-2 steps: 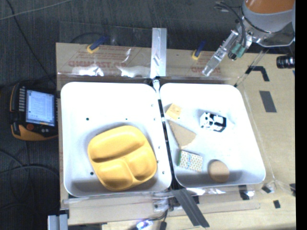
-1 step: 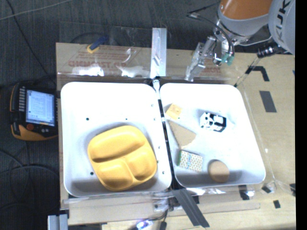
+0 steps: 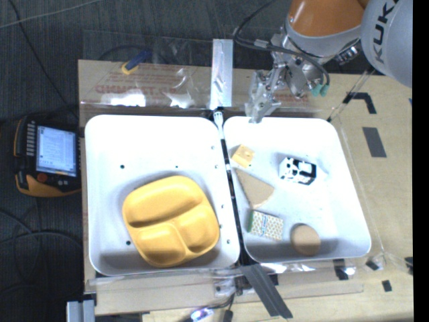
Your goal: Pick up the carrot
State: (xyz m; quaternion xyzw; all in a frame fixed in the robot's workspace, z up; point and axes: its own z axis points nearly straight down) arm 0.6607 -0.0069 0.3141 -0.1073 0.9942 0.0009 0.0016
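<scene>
Camera view, L to R: 1 handheld pendant (image 3: pixel 48 154) w/ a lit screen, orange-and-black casing, lies on dark carpet just beside the bench. 2 shallow white bins, smooth plastic, rounded corners, sit side by side. The left bin (image 3: pixel 107 146) holds 1 yellow plate (image 3: pixel 171 219), glossy, rounded, w/ 3 compartments, tilted toward the front-right corner. Behind it: 1 crinkled clear plastic sheet (image 3: pixel 151 82) and 1 small blue-and-yellow piece (image 3: pixel 136 61). 1 metal strip (image 3: pixel 222 72) stands behind the seam between the bins. The right bin (image 3: pixel 338 180) holds 5 small things: 1 pale yellow square-ish chunk (image 3: pixel 242 156) near the L wall; 1 flat tan wedge (image 3: pixel 257 190) just below it; 1 rectangular pad (image 3: pixel 267 225), speckled top w/ a green edge; 1 black-and-white lump (image 3: pixel 297 170) nearer the middle; 1 round matte brown ball (image 3: pixel 305 239) at the front. Can't tell which of these is the carrot; none is clearly orange. The gripper (image 3: pixel 263 102), grey metal, hangs over the right bin's rear rim, apart from all 5 things; open or closed, can't tell. The arm (image 3: pixel 328 9) w/ its orange band enters top R.
</scene>
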